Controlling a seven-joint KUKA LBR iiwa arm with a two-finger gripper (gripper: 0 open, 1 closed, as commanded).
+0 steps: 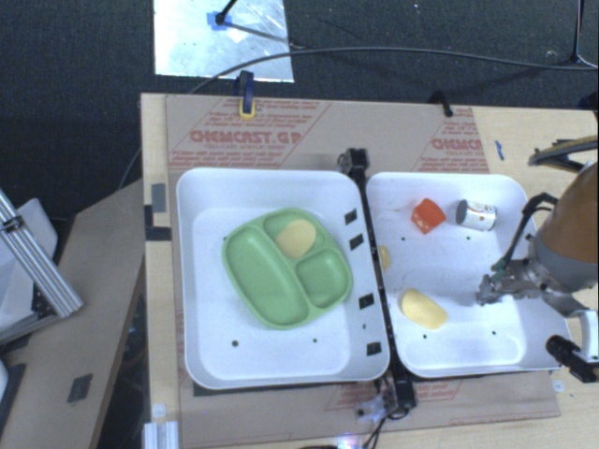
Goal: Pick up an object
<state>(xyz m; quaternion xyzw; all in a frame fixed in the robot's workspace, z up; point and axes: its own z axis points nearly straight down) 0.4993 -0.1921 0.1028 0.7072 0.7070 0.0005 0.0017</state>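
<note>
the gripper (493, 288) sits low over the right bin (449, 354), and honestly can't tell how its jaws are set, it's just a dark blob from this angle. nothing visibly in it. nearest thing is the yellow lump (423, 309), just to its left on the bin floor. further back there's an orange block (428, 215) and a small silver cylinder (476, 215) near each other. left bin (206, 344) has a green divided plate (281, 269) with a pale yellow piece (297, 238) in its top compartment.
</note>
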